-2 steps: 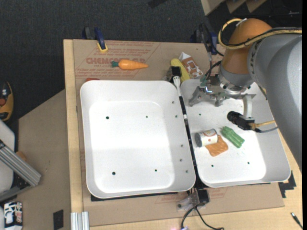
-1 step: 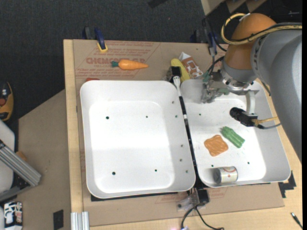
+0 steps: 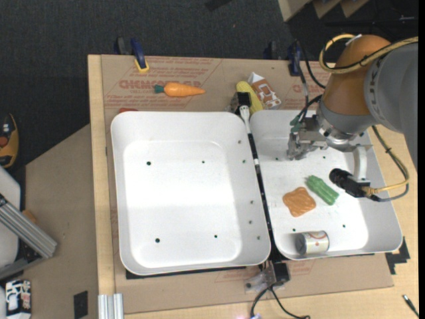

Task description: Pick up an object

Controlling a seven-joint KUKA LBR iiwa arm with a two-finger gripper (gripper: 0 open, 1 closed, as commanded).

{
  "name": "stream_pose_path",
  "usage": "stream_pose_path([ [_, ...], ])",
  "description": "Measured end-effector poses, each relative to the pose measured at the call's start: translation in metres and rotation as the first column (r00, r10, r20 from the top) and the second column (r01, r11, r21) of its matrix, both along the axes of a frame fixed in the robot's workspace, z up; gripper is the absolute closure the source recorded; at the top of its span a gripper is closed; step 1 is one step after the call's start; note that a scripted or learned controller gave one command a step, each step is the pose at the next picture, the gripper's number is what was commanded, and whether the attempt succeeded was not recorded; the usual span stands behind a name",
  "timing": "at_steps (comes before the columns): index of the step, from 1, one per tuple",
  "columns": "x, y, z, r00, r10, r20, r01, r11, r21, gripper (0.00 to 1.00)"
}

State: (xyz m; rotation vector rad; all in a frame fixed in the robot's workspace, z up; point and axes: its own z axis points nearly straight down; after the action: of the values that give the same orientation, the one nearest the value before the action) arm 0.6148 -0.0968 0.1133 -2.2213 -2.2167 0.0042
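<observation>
Right bin (image 3: 279,128) as landmark: gripper (image 3: 300,145) low over its far half, grip state impossible to tell. Nothing visibly held. Nearest pick targets toward near side: green ridged piece (image 3: 323,189), orange flat piece (image 3: 299,201), small can (image 3: 312,242) at near rim. Best centred over one item, clear of neighbours, before closing.
</observation>
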Motion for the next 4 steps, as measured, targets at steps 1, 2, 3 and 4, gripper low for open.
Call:
stream_pose_path([
  [1,-0.058,-0.010,0.002,1.000,-0.002,-0.001,0.002,1.000,0.001,1.00],
  [2,-0.140,-0.053,0.014,1.000,-0.006,-0.003,0.006,1.000,-0.001,1.00],
  [3,-0.136,0.004,-0.029,1.000,0.004,0.003,-0.004,1.000,0.000,1.00],
  [4,-0.059,0.050,0.079,1.000,0.011,0.022,-0.011,1.000,-0.001,1.00],
])
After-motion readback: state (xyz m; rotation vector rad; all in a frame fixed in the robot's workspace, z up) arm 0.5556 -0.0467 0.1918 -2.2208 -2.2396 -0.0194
